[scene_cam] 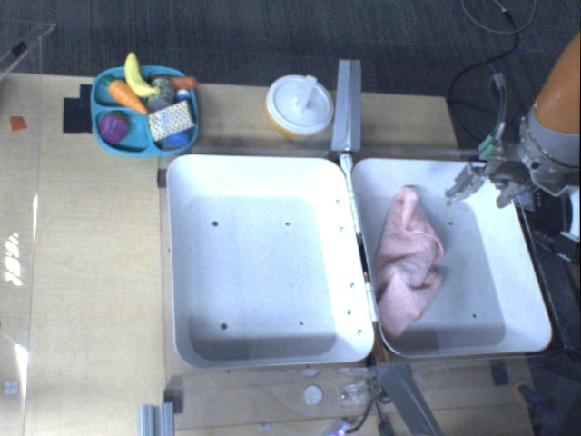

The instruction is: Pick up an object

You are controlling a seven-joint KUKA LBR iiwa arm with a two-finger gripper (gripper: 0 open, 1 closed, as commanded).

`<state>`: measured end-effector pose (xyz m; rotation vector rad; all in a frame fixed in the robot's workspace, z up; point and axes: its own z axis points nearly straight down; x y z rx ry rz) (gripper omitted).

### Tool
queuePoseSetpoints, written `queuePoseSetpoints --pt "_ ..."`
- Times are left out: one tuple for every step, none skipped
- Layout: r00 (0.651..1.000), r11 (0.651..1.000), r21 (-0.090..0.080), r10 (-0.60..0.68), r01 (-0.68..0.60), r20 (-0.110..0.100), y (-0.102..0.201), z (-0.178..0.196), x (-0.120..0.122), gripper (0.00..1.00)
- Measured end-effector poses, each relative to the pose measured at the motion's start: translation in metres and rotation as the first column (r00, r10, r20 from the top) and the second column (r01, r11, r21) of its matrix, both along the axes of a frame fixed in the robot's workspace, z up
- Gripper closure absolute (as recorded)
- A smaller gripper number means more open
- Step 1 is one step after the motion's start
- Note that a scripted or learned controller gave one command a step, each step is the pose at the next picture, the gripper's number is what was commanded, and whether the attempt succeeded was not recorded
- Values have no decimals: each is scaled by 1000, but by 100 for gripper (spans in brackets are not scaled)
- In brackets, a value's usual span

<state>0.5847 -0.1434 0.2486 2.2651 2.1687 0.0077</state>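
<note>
A crumpled pink cloth (408, 260) lies in the left half of the right bin (517, 280), running from near the back wall toward the front. My gripper (483, 187) hovers over the back right part of that bin, to the right of and above the cloth's top end. Its fingers (461, 187) are spread apart with nothing between them. The grey arm with its orange band (558, 103) comes in from the right edge.
The left bin (191, 271) sits beside the right one, with a metal divider post (346, 107) behind their shared wall. A blue tray (102, 139) of toy food and a white lidded bowl (300, 104) stand on the bench behind the bins.
</note>
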Motion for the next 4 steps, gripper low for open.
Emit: queuePoseSetpoints --pt "999 999 0 54 -54 -3 21 -45 20 0" --pt "985 985 -1 174 -174 1 28 -152 18 0" --pt "979 979 -1 203 -203 1 55 -161 64 0" --pt "868 868 9 497 -497 -17 40 -160 82 0"
